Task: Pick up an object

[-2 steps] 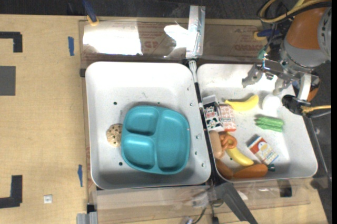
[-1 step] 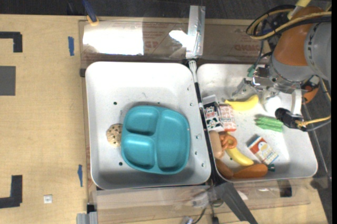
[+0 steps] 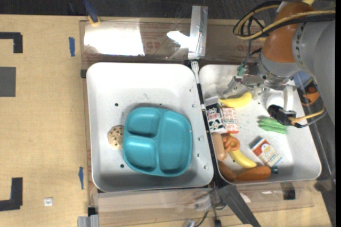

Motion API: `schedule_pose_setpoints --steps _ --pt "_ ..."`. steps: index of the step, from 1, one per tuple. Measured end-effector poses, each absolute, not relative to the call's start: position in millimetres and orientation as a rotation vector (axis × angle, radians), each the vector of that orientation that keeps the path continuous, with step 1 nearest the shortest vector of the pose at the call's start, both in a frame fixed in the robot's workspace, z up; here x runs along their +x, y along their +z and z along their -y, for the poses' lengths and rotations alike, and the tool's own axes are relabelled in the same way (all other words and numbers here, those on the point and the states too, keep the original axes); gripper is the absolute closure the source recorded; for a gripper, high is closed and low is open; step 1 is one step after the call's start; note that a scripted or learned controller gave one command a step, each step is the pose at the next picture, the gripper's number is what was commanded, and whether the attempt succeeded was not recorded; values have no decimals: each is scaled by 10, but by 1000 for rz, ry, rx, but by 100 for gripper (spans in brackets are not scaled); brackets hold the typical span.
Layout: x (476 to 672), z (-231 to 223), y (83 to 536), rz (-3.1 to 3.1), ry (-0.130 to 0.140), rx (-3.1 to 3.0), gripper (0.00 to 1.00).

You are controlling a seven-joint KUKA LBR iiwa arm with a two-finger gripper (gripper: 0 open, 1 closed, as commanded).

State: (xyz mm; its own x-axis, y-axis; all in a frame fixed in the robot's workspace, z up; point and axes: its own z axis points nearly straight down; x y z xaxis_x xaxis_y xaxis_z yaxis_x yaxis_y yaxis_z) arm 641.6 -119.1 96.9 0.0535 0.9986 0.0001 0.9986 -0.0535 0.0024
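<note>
Here the gripper (image 3: pixel 246 81) hangs at the banana's (image 3: pixel 237 100) one o'clock; finger state I cannot tell; better to centre over it, then descend straight.

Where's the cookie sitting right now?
In the camera view, the cookie lies in the left bin, touching the left edge of the teal divided tray and partly tucked under it.
</note>
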Motion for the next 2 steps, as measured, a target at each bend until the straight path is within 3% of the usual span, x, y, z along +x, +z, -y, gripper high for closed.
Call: schedule_pose_setpoints --steps 1,2 --pt "6190 1433 863 -2174 1 2266 0" --pt "6589 1680 1287 -2495 4 1895 0"
